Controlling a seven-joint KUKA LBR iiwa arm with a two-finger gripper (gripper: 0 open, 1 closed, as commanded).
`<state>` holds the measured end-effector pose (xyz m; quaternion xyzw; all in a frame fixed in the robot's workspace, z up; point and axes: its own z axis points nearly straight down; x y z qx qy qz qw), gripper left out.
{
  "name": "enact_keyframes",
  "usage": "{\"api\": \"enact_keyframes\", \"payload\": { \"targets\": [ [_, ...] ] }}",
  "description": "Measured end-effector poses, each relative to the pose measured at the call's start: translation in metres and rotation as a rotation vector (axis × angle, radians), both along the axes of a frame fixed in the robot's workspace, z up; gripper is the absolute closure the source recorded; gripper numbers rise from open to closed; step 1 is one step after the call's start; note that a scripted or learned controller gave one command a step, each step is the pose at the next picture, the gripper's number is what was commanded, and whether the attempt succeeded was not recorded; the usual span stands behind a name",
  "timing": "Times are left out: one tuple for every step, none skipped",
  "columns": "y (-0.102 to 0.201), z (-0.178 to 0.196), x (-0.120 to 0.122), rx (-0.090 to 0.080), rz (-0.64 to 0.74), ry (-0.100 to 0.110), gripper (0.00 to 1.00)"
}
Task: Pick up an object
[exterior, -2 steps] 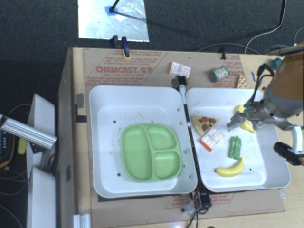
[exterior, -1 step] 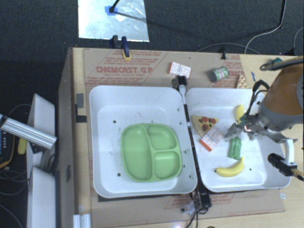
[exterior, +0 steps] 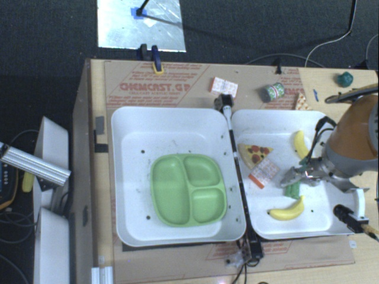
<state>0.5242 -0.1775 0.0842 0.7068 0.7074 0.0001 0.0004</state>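
Note:
My gripper (exterior: pixel 301 176) hangs low over the right bin (exterior: pixel 278 116), near its right side, on the grey arm with the orange band. A small green object (exterior: pixel 292 189) lies just below and left of it, touching or nearly so. A yellow banana (exterior: pixel 286 210) rests at the bin's front. A second banana (exterior: pixel 301 142) lies behind the gripper. A toy pizza slice (exterior: pixel 254 154) and a clear packet with an orange end (exterior: pixel 264 171) sit on the bin's left side.
The left bin (exterior: pixel 136 123) holds a green divided plate (exterior: pixel 189 188). Behind the bins on the bench lie a white card (exterior: pixel 224 87), a small tin (exterior: pixel 273 91) and a teal object (exterior: pixel 345 78). A black divider (exterior: pixel 235 158) runs between the bins.

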Motion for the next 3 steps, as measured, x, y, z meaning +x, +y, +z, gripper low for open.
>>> {"api": "enact_keyframes", "payload": {
  "targets": [
    [0.0,0.011,0.001,0.0,0.001,-0.003,1.0],
    [0.055,0.001,0.098,0.001,0.003,-0.003,1.0],
    [0.121,0.101,0.051,0.001,0.004,-0.004,1.0]
  ]
}}
